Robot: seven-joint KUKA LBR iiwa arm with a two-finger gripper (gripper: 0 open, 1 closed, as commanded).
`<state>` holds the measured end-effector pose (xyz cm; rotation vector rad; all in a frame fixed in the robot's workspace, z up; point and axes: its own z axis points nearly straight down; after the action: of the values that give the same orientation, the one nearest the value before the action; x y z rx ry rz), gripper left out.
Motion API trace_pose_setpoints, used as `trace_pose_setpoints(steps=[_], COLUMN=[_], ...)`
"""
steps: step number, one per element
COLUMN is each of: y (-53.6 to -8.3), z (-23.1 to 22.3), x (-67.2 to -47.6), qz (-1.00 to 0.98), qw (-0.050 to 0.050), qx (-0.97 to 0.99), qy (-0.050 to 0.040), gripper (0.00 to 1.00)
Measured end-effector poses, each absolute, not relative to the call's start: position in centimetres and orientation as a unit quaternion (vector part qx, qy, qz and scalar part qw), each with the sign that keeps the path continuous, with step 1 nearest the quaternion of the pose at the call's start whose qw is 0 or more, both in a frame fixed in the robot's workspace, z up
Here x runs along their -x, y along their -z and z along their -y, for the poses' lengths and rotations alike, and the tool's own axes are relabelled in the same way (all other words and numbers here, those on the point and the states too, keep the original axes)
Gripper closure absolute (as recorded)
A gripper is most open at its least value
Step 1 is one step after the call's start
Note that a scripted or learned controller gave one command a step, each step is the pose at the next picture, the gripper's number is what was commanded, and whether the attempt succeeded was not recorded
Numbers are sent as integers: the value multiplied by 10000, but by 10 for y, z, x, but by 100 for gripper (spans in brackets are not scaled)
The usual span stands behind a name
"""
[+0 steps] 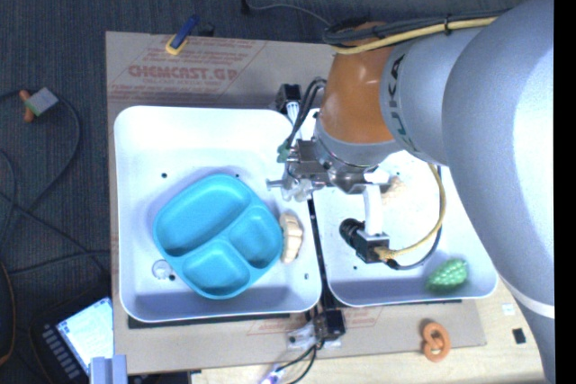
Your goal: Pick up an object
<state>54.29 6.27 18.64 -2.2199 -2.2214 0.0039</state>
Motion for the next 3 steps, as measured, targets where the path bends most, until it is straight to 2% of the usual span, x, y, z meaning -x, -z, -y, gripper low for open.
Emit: trace_pose_setpoints(steps=[1,2,3], y=[-184,-213,-218], z=[-43,-78,-145], x=[-655,-669,-668], qz=[7072,7078,7079], qw=[-7,-8,0], qx=[7070,7064,7063], qy=[-8,2,-3], gripper=[100,100,100])
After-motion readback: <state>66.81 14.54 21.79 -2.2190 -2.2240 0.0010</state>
